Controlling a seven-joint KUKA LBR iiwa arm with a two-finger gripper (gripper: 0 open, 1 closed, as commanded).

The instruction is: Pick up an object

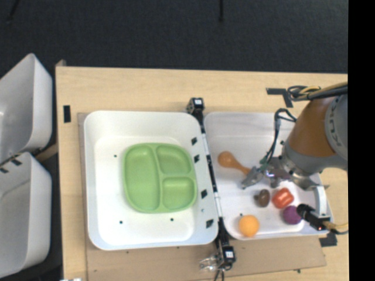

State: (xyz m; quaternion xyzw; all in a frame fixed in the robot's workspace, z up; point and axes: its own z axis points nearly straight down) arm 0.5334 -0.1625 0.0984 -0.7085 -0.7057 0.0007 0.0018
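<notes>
The right bin (246,124) holds several small things. An orange spoon-shaped piece (230,161) lies near its left side. A brown lump (262,198), a red piece (283,198) and a purple piece (290,215) sit close together toward the front right. An orange ball (248,225) rests at the front edge. My gripper (251,179) hangs low in this bin, just right of the spoon-shaped piece's handle end and just above the brown lump. I see nothing lifted off the bin floor.
The left bin (105,227) bears a green divided plate (159,177). A black-clipped divider (206,174) separates the bins. The arm's orange band (310,130) and cables (293,92) hang over the right bin's far right corner. White containers (20,157) stand beyond the bench's left edge.
</notes>
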